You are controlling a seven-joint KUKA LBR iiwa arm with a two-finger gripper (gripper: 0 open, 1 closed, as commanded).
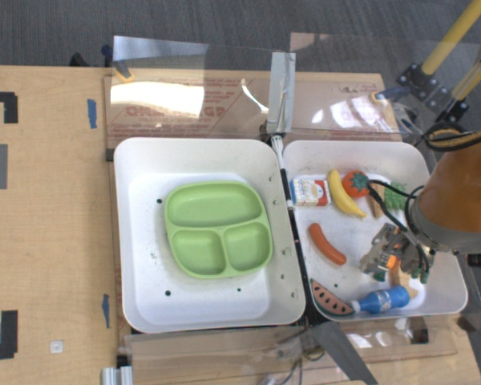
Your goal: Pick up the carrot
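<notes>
My gripper (382,257) is low in the right bin (442,295), near its right side, above the blue bottle (385,300). An orange piece that looks like the carrot (393,261) shows right at the gripper's tip, and the gripper hides most of it. Whether the carrot is held or just lies beneath the gripper is not visible. The arm's orange band (465,195) hangs over the bin's right edge.
The right bin also holds a milk carton (309,191), a banana (345,193), a red tomato-like toy (356,183), a green leafy piece (394,196), a red sausage (326,244) and a watermelon slice (333,299). A green divided plate (218,229) lies in the left bin (136,215).
</notes>
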